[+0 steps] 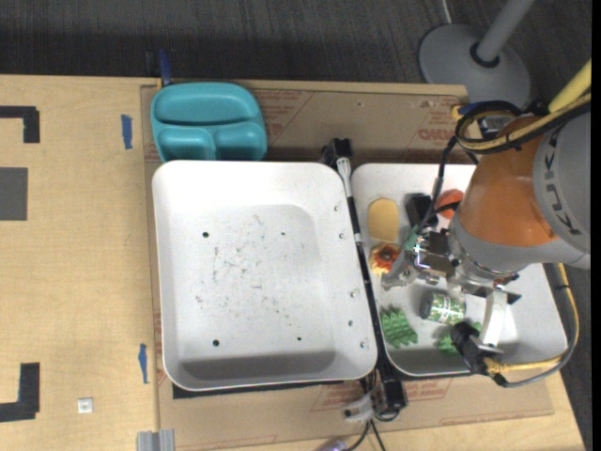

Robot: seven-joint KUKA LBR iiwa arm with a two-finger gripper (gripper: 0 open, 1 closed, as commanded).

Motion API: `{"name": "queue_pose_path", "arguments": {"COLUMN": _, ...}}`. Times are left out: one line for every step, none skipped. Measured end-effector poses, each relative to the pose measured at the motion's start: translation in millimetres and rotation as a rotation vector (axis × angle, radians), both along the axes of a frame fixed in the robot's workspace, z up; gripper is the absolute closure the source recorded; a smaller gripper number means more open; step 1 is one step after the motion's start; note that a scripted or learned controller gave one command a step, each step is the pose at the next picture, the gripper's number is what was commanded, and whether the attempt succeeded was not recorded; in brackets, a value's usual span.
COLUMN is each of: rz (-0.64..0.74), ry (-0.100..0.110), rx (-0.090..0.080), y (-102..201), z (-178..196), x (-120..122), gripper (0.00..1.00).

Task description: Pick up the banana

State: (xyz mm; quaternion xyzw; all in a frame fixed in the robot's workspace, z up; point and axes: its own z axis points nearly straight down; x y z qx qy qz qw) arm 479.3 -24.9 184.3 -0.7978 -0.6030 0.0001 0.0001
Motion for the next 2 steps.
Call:
{"name": "queue_pose_path", "arguments": {"rz": 0.035, "ry": 0.0, "rx": 0.0, "y": 88, "z": 0, "x": 14, "gripper": 0.0}}
{"name": "queue_pose_path", "arguments": {"rz": -0.089, "ry": -0.013, "rx": -0.004, "y": 128, "z": -56, "x": 3, "gripper": 0.0}}
